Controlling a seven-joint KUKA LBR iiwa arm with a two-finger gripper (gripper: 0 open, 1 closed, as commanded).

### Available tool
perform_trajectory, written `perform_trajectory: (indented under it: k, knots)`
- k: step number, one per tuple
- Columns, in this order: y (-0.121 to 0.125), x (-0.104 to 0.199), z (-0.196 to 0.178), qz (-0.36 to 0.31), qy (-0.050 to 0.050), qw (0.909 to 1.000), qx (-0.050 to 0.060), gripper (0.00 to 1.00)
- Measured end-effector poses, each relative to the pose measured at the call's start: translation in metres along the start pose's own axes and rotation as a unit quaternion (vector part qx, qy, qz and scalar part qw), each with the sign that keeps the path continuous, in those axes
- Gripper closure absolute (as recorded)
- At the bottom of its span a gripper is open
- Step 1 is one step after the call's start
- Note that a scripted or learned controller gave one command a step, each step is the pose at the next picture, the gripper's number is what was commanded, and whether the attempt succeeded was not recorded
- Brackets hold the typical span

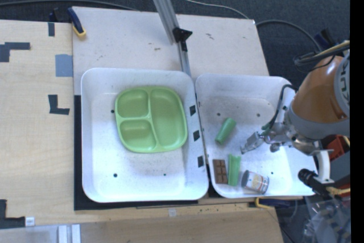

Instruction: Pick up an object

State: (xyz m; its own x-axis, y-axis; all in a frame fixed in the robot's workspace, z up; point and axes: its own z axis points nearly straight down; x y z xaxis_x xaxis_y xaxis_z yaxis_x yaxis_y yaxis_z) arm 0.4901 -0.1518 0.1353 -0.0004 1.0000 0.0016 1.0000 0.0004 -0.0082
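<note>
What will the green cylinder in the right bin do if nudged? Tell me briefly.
The green cylinder lies on its side, so it will probably roll across the right bin. It looks small and rigid, likely light. With free floor around it, it may skid away.

No legible text or labels.

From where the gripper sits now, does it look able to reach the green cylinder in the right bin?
Probably yes. The gripper hovers in the same bin, to the right of the green cylinder, with bare bin floor between them.
</note>
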Motion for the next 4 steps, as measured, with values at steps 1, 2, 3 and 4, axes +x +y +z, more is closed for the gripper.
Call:
perform_trajectory:
  k: [1, 2, 3, 4]
  knots:
    - [0.001, 0.0, 0.046, 0.001, -0.001, 1.0, -0.005, 0.0]
    - [0.002, 0.0, 0.034, 0.0, -0.001, 1.0, -0.005, 1.0]
    - [0.011, 0.005, -0.015, -0.001, -0.001, 1.0, -0.005, 1.0]
    - [0.015, 0.007, -0.058, -0.001, -0.001, 1.0, -0.006, 1.0]
